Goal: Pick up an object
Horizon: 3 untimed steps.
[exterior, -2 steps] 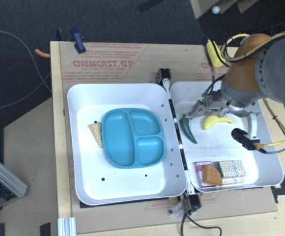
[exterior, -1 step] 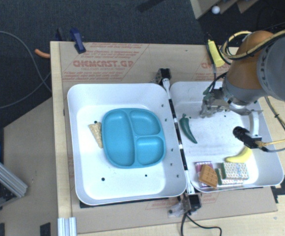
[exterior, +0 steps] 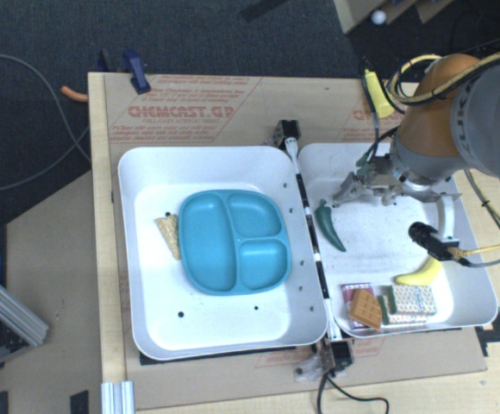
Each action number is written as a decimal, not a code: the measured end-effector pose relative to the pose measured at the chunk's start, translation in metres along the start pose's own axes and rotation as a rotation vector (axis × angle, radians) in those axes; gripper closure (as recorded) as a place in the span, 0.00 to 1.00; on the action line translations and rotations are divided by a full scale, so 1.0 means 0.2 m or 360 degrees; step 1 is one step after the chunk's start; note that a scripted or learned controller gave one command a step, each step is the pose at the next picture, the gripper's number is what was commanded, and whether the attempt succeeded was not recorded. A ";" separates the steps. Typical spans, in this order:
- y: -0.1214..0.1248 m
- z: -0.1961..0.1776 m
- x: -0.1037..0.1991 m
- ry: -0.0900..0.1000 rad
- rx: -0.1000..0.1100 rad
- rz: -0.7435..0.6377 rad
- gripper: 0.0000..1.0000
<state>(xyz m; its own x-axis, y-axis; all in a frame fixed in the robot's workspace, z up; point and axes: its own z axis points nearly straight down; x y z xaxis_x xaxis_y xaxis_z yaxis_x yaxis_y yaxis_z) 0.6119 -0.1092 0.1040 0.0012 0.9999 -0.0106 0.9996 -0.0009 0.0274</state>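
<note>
Your tool hangs over the right bin; its finger state cannot be told. The green pepper lies just left of it; the banana and packets sit nearer the camera, the blue tray far left.

Right bin: a green pepper lies slanted at its left wall; a yellow banana rests right of centre; along the near wall sit a waffle and a patterned packet, just beside each other.
</note>
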 end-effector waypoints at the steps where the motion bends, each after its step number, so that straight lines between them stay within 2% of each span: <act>1: 0.27 0.10 0.07 0.0017 0.0043 -0.0003 0.00; 2: -0.04 0.10 -0.39 0.0015 0.0047 0.0000 0.00; 3: -0.46 -0.05 -0.46 0.0018 0.0046 0.0000 0.00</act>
<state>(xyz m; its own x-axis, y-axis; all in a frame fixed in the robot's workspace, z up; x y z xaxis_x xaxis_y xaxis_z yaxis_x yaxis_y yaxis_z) 0.5205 -0.2020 0.1120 0.0011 1.0000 0.0008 1.0000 -0.0011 -0.0013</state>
